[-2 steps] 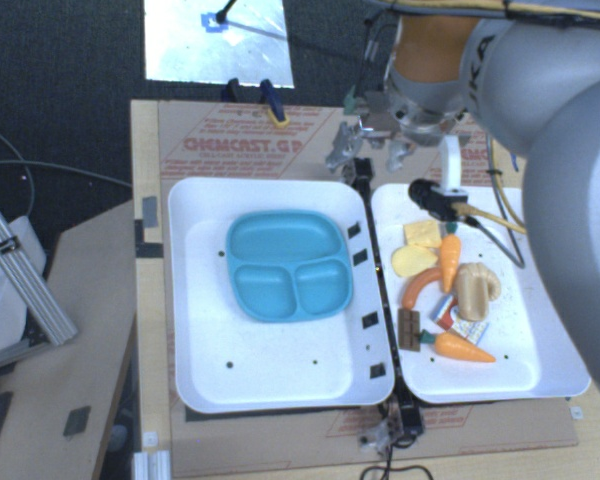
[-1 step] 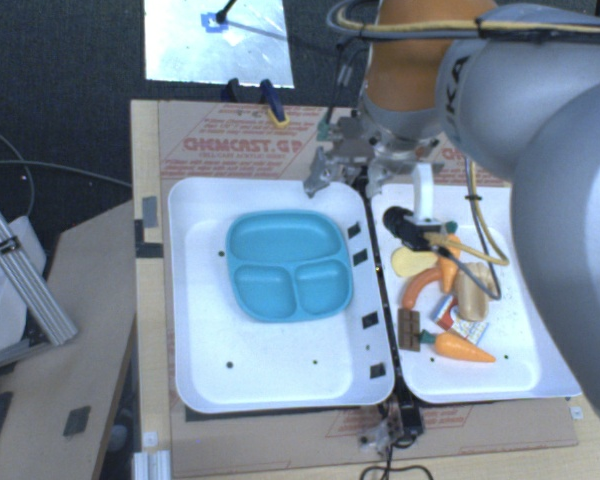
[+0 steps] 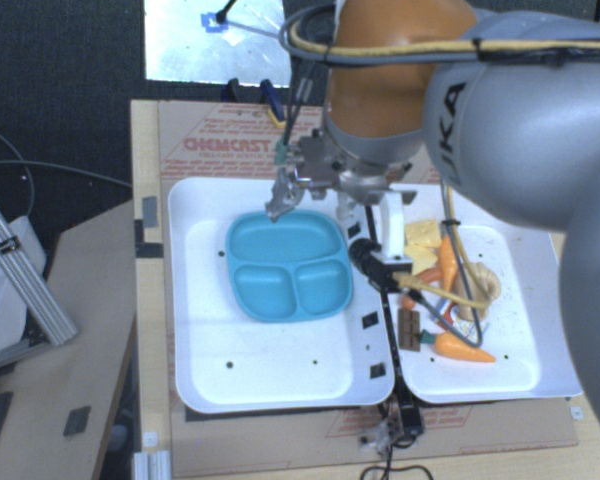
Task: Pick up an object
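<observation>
While the grey arm with its orange band fills the upper right of the frame, its gripper [image 3: 280,203] hangs just above centre, at the upper left rim of a blue divided plate [image 3: 285,265]. Whether the gripper is spread or pressed together cannot be told from this slanted view, and nothing is visible between its tips.

Directly below the gripper, toward the lower part of the frame, the blue divided plate lies flat in the left white bin [image 3: 205,368]. It is a rounded rectangle, its long axis running left to right across the frame, with one wide compartment at the top and two smaller ones beneath. The gripper tip appears to be at or touching the plate's upper edge; contact cannot be confirmed.

To the right, past the divider, the right white bin [image 3: 525,363] holds a loose cluster of toy food: an orange carrot [image 3: 463,347] at the bottom, a yellow piece [image 3: 423,235] near the top, and a tan rounded item [image 3: 487,281], with cables draped over them.

As a judgement, the plate is the nearest candidate, and any grasp would likely depend on catching its thin raised rim
</observation>
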`<state>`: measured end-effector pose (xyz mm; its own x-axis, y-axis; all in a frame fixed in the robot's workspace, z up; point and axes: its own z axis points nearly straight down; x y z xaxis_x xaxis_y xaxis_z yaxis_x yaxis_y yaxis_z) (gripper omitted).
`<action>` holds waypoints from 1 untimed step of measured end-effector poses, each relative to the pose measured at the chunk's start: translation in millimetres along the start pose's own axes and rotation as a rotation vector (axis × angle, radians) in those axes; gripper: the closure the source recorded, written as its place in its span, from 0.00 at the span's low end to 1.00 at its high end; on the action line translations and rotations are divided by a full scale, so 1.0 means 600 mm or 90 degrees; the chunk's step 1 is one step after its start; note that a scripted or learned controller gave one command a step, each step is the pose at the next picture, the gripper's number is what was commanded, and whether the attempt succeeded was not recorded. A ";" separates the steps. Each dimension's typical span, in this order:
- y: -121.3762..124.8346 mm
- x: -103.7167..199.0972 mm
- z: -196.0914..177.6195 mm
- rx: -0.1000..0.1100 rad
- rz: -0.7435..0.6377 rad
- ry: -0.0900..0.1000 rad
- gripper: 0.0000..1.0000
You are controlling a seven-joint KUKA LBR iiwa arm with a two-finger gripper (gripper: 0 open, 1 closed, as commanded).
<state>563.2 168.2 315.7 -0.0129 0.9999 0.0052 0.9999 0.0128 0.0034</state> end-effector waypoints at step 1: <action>0.091 -0.140 0.047 0.000 0.011 -0.005 0.00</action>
<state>618.8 85.1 287.3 0.0052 1.0000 -0.0024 1.0000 -0.0052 0.0028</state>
